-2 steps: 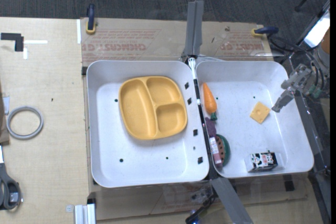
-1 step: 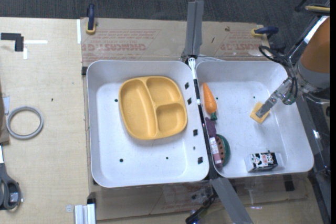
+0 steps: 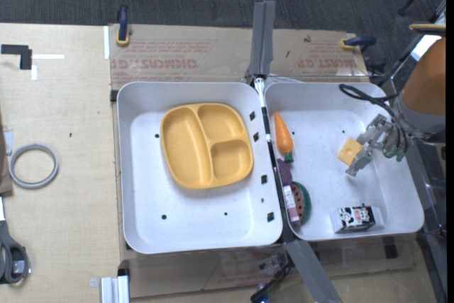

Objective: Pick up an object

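Observation:
My gripper (image 3: 362, 149) hangs over the right side of the right bin (image 3: 397, 223), its two fingers spread open. A yellow cheese wedge (image 3: 348, 152) lies on the bin floor just left of the fingertips, close to them but not clasped. Along the bin's left wall lie an orange carrot (image 3: 283, 134), a purple piece (image 3: 285, 172) and a watermelon slice (image 3: 302, 201). A black-and-white carton (image 3: 355, 218) lies near the front wall.
The left bin (image 3: 142, 223) holds a yellow divided plate (image 3: 207, 145). On the bench to the left lie a grey tape roll (image 3: 32, 165) and scissors (image 3: 10, 260). A grey divider bar (image 3: 262, 39) stands between the bins at the back.

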`<state>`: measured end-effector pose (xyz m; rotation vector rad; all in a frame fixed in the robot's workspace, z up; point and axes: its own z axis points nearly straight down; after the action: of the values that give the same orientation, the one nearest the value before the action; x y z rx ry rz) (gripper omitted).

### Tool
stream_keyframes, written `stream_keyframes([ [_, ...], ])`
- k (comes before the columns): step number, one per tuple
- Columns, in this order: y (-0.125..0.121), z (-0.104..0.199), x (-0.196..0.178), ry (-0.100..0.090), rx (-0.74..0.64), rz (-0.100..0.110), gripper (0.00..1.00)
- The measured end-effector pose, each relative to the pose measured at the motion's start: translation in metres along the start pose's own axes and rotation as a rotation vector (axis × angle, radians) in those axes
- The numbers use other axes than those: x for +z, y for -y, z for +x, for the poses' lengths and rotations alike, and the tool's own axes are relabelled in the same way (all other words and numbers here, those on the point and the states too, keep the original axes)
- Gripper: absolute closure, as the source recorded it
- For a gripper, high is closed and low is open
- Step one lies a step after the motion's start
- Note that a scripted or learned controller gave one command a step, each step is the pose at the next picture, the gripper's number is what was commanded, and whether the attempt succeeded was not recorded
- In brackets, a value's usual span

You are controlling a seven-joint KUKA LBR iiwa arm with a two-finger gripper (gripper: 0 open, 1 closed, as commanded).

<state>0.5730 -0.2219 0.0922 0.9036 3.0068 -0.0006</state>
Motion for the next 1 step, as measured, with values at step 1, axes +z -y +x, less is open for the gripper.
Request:
stream_keyframes([
  [1,-0.0639,-0.0316,-0.0007,0.003,-0.109,-0.002,0.00],
])
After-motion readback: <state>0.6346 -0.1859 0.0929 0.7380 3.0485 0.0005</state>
